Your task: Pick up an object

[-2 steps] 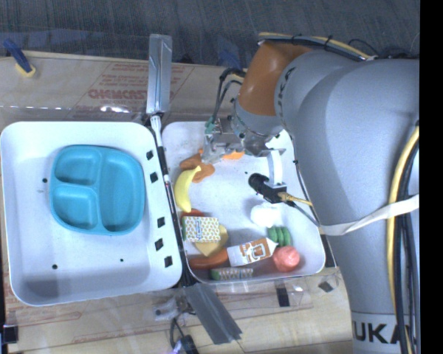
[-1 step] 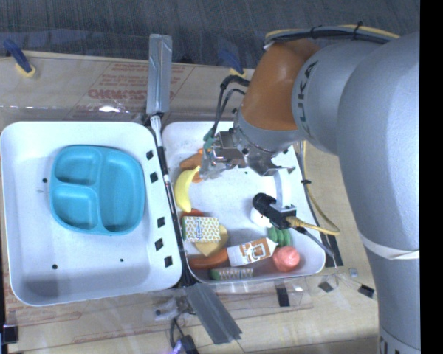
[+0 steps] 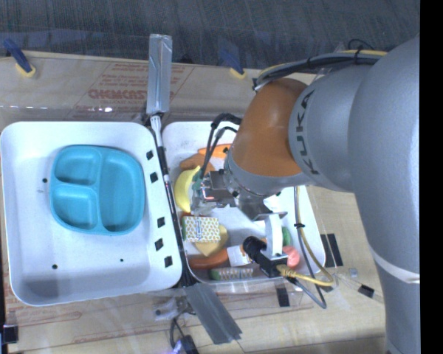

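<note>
White, the right bin (image 3: 181, 135) is crowded. At its near wall lies a dark brush (image 3: 232, 273), further in a patterned box (image 3: 201, 229), then a yellow fruit (image 3: 183, 190) by its left wall and an orange piece (image 3: 210, 153) toward its far wall. The gripper (image 3: 207, 186) hangs low over the bin's middle, just beside the fruit. Whether it is open or closed on anything, I cannot tell. This looks like the reach to grasp. Next it likely needs a firm close on one item and a straight lift.
</note>
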`<state>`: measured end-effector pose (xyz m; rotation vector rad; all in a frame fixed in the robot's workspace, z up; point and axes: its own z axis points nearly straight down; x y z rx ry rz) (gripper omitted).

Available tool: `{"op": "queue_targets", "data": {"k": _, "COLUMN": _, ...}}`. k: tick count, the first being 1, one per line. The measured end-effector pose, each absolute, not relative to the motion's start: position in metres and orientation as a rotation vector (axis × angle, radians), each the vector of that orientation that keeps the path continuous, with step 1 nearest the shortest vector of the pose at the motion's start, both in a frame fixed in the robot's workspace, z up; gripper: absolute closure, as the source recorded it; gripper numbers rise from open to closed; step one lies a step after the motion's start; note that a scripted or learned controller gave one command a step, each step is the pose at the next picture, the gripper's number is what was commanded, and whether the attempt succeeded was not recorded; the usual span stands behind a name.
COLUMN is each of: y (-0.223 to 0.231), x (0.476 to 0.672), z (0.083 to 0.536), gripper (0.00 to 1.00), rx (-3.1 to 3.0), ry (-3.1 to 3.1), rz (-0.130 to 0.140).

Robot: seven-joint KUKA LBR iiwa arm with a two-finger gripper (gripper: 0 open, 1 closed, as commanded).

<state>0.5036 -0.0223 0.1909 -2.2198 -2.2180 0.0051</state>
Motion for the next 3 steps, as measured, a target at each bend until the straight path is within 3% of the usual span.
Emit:
{"op": "queue_targets", "data": {"k": 1, "y": -0.047, "x": 0.533, "z": 0.24, "gripper": 1.0, "rx": -2.154, "ry": -2.284, "rz": 0.003}}
{"op": "queue_targets", "data": {"k": 2, "y": -0.047, "x": 0.532, "z": 0.24, "gripper": 0.0, "rx": -2.154, "ry": -2.284, "rz": 0.003}}
{"op": "queue_targets", "data": {"k": 3, "y": -0.099, "x": 0.614, "z": 0.162, "gripper": 0.0, "rx": -2.202, "ry": -2.235, "rz": 0.008}}
